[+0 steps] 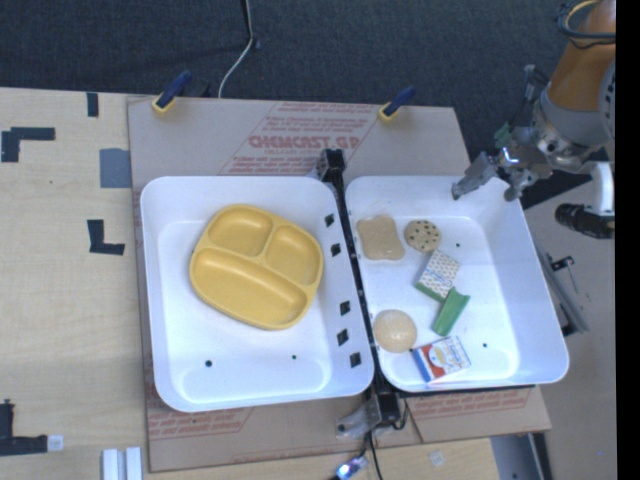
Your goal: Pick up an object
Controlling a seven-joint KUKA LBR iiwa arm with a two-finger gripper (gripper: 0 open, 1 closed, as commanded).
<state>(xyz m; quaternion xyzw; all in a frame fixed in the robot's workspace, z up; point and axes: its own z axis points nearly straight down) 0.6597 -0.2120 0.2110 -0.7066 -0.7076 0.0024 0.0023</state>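
Objects to pick: six small items lie loose in the right bin, none between the gripper's fingers.
Card packet: red, white and blue, flat, nearest the front rim of the right bin.
Bun: round, tan, just left of the card packet, close to the wall between the bins.
Green block: long, tilted, beside the bun on its right; its upper end touches the wrapper.
Wrapper: small, pale with a green pattern, lying at a slant mid-bin.
Cookie: round with dark chips, toward the back of the right bin.
Toast: tan slice, just left of the cookie, apart from it.
Left bin: white, holds one item.
Yellow plate: three compartments, lying at a slant in the middle of the left bin.
Gripper: above the back right corner of the right bin, well apart from the items; fingers spread, nothing between them.
Arm: grey with orange band, entering from the right.
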